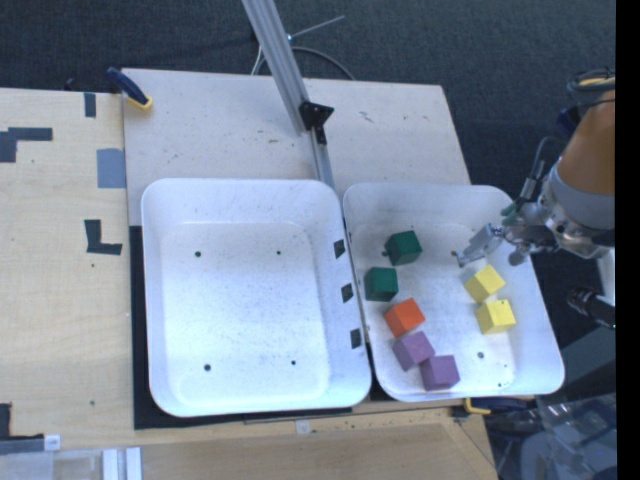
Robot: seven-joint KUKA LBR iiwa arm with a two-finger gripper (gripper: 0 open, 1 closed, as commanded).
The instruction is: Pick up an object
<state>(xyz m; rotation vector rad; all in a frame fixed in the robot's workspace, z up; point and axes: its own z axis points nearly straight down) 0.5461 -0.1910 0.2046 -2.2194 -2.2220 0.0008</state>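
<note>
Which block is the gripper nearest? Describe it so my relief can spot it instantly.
Look in the right-hand bin, along its right side below the gripper. Two yellow blocks sit there; it is the upper yellow block, turned diamond-wise, while the lower yellow block sits squarer, nearer the front rim.

The two-finger gripper (pixel 484 245) hovers in the right shallow white bin (pixel 520 373). Just below it lie 2 yellow foam cubes (pixel 485 282); 2 green foam cubes (pixel 403 247) sit left.
</note>
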